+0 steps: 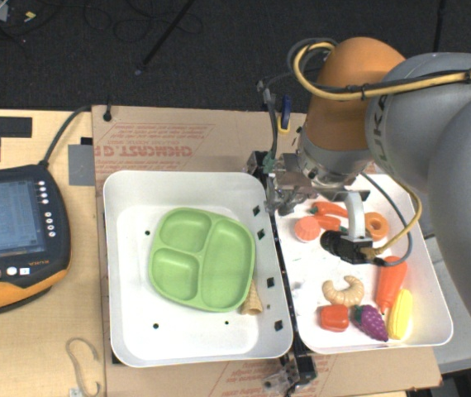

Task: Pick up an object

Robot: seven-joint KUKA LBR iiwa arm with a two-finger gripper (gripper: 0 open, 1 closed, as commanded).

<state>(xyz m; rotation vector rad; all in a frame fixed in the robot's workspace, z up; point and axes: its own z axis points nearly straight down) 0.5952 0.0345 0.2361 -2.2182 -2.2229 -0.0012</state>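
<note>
I've got the arm reaching in from the right edge, its grey link bulking across the upper right of frame. Orange band is upper centre-right, wrist pointing down. Gripper hangs just below it, right of centre.

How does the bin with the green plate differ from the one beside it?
The plate's bin holds a green divided plate and a small cone; the other bin holds many small toy foods. The arm reaches over the other bin, not the plate's. Both are shallow, white.
</note>
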